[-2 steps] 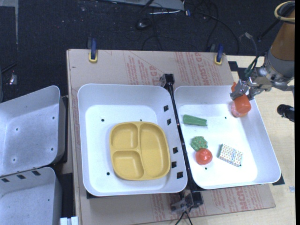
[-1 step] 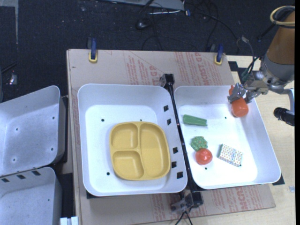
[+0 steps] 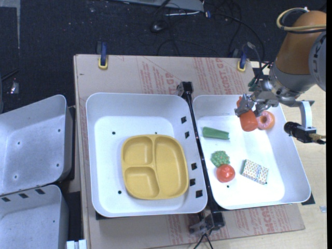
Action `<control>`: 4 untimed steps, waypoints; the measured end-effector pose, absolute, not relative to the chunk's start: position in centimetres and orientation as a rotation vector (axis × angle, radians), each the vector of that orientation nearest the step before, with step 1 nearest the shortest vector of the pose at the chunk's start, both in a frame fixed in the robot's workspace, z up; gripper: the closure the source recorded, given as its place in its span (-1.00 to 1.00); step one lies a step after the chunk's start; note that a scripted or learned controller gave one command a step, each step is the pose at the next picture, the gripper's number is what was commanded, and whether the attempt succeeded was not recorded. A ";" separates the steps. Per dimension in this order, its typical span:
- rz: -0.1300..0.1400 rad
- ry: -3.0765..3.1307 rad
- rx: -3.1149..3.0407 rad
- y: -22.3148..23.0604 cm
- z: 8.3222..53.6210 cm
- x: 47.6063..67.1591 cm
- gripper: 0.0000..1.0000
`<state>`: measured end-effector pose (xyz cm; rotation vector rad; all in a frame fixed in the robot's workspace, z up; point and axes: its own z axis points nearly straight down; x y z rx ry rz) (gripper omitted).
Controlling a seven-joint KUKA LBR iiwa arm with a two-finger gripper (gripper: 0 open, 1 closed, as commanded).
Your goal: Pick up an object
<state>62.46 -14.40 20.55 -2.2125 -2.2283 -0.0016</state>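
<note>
- The grey arm with its orange band [image 3: 302, 38] reaches in from the right, and its gripper [image 3: 253, 105] hangs over the far part of the right bin [image 3: 295, 191].
- An orange-red, rounded toy fruit [image 3: 249, 121] sits right at the gripper's tips; it looks pinched between the fingers, with the dark metal finger parts pressed against its top.
- Just to the right of that fruit, touching or almost touching it, is a pink ring-shaped doughnut toy [image 3: 266, 120]; whether it rests on the bin floor cannot be told.
- A flat green strip, like a toy bean pod [image 3: 215, 134], lies on the floor of the right bin to the left of the gripper, near the bin's left wall.
- Nearer the camera in the same bin, a small green broccoli-like piece [image 3: 220, 157] sits against a red tomato toy [image 3: 225, 173]; the two touch.
- To the right of the tomato, a little apart from it, lies a small patterned packet [image 3: 255, 171], tilted at an angle.
- The left bin [image 3: 104, 139] holds a yellow divided plate [image 3: 154, 166] with three compartments, lying flat around the middle of the bin.
- Both bins stand side by side on a brown board [image 3: 135, 69] printed with red letters, held at its far edge by two yellow clamps [image 3: 103, 61].
</note>
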 end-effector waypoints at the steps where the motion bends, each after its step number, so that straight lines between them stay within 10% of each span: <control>1: 0.000 -2.226 -2.213 -10.1 20.2 60.7 1.00; 4: -0.003 -2.230 -2.211 5.6 21.9 56.9 1.00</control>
